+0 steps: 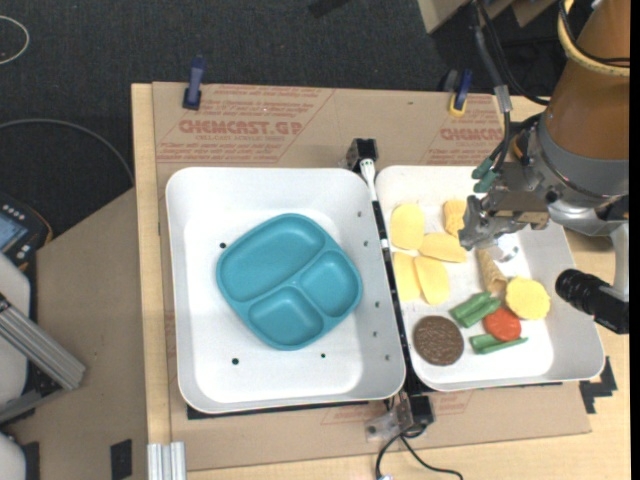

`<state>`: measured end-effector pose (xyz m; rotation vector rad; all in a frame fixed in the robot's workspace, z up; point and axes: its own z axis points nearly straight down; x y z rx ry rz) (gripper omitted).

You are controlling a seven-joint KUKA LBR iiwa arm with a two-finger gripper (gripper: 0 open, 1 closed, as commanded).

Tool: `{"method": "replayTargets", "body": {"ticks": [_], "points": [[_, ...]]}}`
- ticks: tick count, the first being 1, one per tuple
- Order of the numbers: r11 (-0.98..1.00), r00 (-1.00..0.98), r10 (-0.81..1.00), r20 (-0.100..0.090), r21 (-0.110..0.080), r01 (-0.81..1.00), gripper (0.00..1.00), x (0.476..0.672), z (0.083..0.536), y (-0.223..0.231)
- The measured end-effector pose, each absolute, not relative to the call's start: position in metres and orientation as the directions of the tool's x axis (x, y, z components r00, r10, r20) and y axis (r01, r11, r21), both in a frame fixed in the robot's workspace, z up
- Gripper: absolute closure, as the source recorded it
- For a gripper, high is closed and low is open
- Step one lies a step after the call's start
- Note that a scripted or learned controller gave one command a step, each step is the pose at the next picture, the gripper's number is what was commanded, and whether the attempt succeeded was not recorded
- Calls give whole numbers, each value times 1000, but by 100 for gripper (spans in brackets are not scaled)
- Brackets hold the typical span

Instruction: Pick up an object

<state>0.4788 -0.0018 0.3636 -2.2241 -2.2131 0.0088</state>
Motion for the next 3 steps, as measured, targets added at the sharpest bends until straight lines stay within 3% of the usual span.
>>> {"method": "replayTargets", "body": {"ticks": [1,2,3], "points": [[0,0,1000,-1,4,1000,100,480,378,0],[-6,6,1000,-3,9,1000,100,480,425,-56],[-6,6,1000,0,-9,1000,100,500,309,-105]]}}
